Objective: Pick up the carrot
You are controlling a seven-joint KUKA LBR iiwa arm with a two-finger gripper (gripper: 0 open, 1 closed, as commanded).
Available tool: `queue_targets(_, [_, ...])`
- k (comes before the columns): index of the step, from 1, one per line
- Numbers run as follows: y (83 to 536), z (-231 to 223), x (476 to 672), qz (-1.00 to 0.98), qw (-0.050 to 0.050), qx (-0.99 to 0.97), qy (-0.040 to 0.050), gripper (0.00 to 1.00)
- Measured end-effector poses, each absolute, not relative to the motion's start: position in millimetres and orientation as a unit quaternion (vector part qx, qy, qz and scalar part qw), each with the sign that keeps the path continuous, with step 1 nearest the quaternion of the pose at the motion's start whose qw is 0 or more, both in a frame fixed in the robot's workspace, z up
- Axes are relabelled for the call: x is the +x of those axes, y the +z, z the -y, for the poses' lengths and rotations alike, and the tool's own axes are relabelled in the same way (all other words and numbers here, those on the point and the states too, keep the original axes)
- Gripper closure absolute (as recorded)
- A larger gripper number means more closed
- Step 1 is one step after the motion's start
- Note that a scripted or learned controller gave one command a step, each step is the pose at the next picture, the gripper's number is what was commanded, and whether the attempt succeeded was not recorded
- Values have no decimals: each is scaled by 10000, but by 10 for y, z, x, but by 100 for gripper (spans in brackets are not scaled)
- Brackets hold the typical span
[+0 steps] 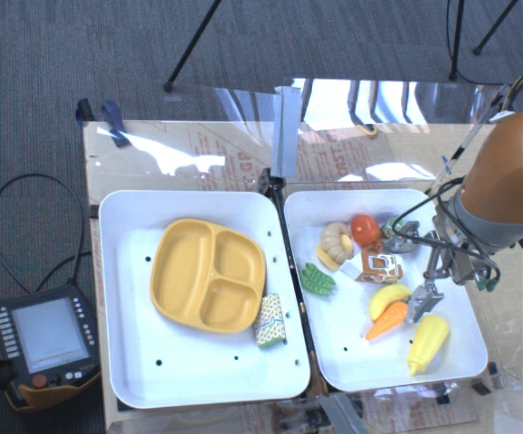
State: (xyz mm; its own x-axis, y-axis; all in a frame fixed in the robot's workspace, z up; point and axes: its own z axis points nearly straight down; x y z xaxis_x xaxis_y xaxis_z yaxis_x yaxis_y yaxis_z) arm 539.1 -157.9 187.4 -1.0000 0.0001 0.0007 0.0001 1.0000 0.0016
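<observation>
The orange carrot (386, 322) lies slantwise in the right bin (352, 369), its thick end up and to the right, just below a yellow banana (387, 298). My gripper (422, 303) hangs low over the bin, right at the carrot's thick end and beside the banana. The grey arm with its orange band (501, 174) comes in from the right above it. The carrot rests on the bin floor; whether the gripper touches it is unclear.
In the right bin there are also a yellow corn cob (427, 343), a brown carton (381, 266), a red tomato (365, 229), a bread piece (337, 241) and a green leafy item (317, 279). The left bin (126, 351) holds a yellow divided plate (209, 275) and a patterned packet (270, 320).
</observation>
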Motion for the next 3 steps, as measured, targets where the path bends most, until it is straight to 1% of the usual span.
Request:
queue_targets(1, [844, 1220, 5117, 9988, 36, -489, -16, 0])
queue_targets(2, [877, 986, 4767, 9984, -7, -557, -6, 0])
queue_targets(3, [966, 968, 4774, 9986, -2, -531, -9, 100])
